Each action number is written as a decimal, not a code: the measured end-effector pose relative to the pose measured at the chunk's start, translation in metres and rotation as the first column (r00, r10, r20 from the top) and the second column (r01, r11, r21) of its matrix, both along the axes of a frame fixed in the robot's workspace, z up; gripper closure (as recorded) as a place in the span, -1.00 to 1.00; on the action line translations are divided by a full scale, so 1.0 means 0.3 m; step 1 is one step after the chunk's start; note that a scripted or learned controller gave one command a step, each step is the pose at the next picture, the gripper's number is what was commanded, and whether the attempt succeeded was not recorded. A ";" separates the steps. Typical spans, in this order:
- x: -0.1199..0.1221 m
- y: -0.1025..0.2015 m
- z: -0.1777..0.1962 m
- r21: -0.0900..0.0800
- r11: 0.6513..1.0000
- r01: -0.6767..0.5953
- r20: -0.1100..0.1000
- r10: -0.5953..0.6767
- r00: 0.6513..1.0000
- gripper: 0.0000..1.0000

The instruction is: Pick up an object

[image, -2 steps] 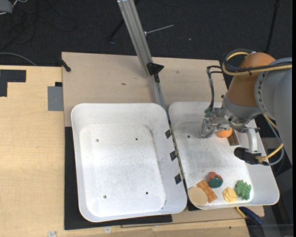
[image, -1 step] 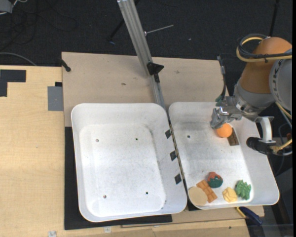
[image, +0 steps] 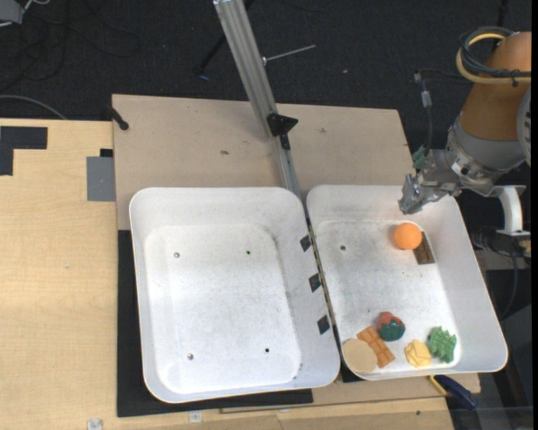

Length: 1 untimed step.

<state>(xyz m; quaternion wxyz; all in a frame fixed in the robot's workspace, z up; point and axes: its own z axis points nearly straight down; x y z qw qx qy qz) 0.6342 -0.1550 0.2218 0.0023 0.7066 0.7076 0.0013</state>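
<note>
Nothing lifted yet. Gripper poised over the right bin's far right corner, finger state impossible to tell. Orange ball just below, near the right edge, ungrasped; pick remaining.

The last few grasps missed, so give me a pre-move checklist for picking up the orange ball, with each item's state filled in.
1. Target in sight: the orange ball lies in the right bin, unobstructed from above. Ok.
2. Pincer position: above and slightly behind the ball, near the bin's far rim, apart from the ball. Ok.
3. Pincer opening: too small and dark to judge. Cannot tell.
4. Clearance beside the ball: a brown block sits right against it on the near right side. Not ok.
5. Other items: the toy cluster lies at the bin's near edge, well away. Ok.
6. Pincer load: nothing visible in it. Cannot tell.
</note>
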 end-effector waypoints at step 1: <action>0.001 -0.001 0.015 0.001 1.000 -0.001 -0.005 0.001 1.000 1.00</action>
